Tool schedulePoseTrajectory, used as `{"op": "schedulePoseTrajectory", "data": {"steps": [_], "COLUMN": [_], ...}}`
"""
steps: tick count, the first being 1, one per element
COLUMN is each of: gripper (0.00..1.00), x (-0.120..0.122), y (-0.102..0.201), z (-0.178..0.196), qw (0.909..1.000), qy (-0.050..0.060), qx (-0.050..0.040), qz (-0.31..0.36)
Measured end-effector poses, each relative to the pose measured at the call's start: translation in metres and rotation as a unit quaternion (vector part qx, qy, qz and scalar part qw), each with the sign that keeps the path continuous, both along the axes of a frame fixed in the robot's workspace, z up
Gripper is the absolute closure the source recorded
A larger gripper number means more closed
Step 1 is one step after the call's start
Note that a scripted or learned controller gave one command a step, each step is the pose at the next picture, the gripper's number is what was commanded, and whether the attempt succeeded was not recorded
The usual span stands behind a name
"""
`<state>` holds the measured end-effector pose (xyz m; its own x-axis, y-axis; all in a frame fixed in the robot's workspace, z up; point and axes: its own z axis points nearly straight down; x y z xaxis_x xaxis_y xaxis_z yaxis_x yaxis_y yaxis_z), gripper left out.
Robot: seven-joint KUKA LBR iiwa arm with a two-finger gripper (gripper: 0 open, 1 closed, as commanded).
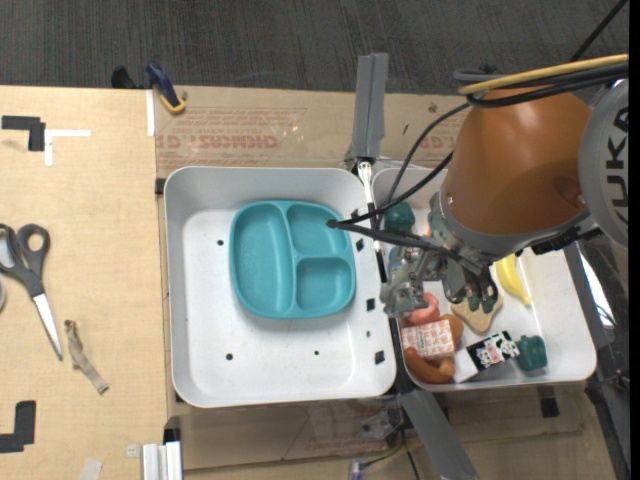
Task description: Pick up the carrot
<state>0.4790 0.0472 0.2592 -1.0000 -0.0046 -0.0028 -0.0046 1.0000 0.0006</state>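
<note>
Carrot point(428, 370) at right bin's point(566, 372) front-left corner, w/ end effector point(440, 290) just above.

**A plywood bench on dark carpet**

We look down on a pale wooden bench top point(80, 268) with dark grey carpeted floor point(250, 18) beyond its far edge. A sheet of brown cardboard point(260, 128) lies under two white bins point(190, 368). On the bench's left side we see scissors point(30, 268), black tape marks point(25, 128) and a blue clamp point(165, 88).

Grey arm point(612, 158) with a broad orange band point(515, 163) (glossy, rounded), black cables, a yellow one.
</note>
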Motion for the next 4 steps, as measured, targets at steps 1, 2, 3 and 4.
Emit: {"op": "schedulePoseTrajectory", "data": {"steps": [1,2,3,4], "gripper": [1.0,1.0,1.0,1.0], "x": [0.009,0.055,0.033,0.053], "y": [-0.072,-0.122,-0.082,-0.128], "z": [-0.024,0.106,-0.02,0.098], "qw": [0.9842,0.9545,0.969,0.9605], "qy": [0.001,-0.001,0.001,0.001], "qx": [-0.0003,-0.0006,0.0001,-0.0001], "qz": [0.177,0.298,0.247,0.278]}}
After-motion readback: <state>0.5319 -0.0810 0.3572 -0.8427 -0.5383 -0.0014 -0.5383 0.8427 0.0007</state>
